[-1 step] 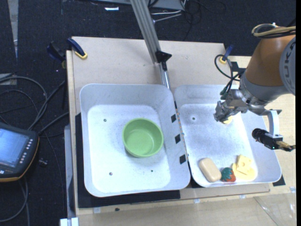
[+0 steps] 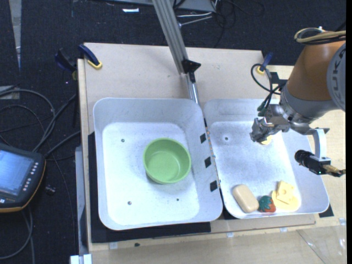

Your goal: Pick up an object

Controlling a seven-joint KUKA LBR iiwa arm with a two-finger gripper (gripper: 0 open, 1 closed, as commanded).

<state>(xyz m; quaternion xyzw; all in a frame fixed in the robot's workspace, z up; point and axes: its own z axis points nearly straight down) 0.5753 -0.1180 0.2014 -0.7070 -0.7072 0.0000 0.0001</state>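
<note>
Overhead, arm [image 2: 316,81] reaching in, claw [image 2: 263,133] above right bin [image 2: 236,114]

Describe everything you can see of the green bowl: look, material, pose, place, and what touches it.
The green bowl is round, light green and looks like smooth plastic. It stands upright, its mouth open to the camera, with nothing visible inside. It sits near the middle of the left bin, resting on the bin's white floor, apart from the walls. Nothing else touches it.

Bright, even overhead light; white bins [image 2: 110,147] glare slightly, w/ soft short shadows under green bowl [image 2: 167,160]. Floor at far and left edges dim. Focus soft throughout, arm [image 2: 313,81] slightly blurred.
</note>
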